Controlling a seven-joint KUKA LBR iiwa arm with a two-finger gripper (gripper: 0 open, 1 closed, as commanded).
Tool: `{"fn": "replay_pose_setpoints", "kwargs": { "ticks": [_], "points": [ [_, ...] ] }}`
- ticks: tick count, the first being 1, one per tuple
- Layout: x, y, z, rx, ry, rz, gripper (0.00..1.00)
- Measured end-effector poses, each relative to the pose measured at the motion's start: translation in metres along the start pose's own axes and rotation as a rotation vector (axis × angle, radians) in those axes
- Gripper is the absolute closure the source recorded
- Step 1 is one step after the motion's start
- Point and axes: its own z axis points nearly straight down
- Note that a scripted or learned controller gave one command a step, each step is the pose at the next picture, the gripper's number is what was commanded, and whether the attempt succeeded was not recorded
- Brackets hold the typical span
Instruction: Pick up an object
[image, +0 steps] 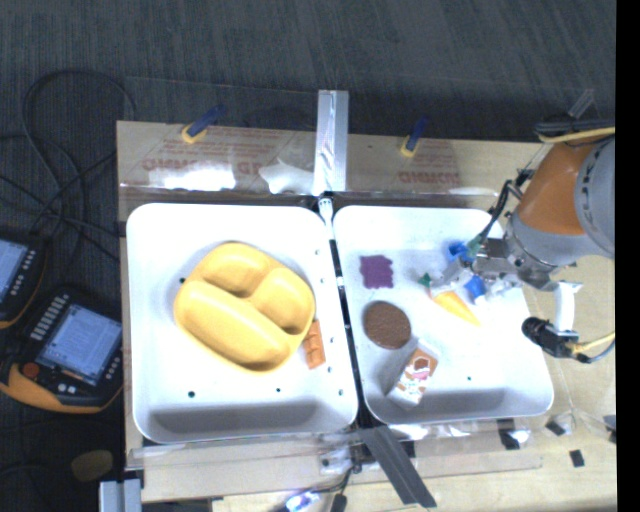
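Note:
My gripper (478, 268) hangs low over the right part of the right bin (520, 385), at a cluster of small items. A blue piece (457, 250) and a yellow-orange wedge (455, 303) lie right beside it, with a small green bit (425, 280) to the left. Further left in the same bin are a purple square (376, 270), a brown round disc (386, 324) and a small printed carton (415, 374). The left bin (150, 400) holds a big yellow bun-shaped object (243, 305) and a small orange piece (314, 345).
The grey arm with its orange band (560, 200) enters from the right over the bin's edge. A metal divider (331, 150) stands behind the bins. Handheld devices and cables (50, 330) lie off the bench at the left.

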Motion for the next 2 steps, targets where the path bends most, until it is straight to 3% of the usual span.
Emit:
{"fn": "replay_pose_setpoints", "kwargs": {
  "ticks": [1, 2],
  "points": [
    [0.0109, 0.0387, 0.037, -0.007, 0.002, 0.264, 0.0],
    [0.0099, 0.0367, 0.0286, 0.002, -0.002, 0.264, 1.0]
  ]
}}
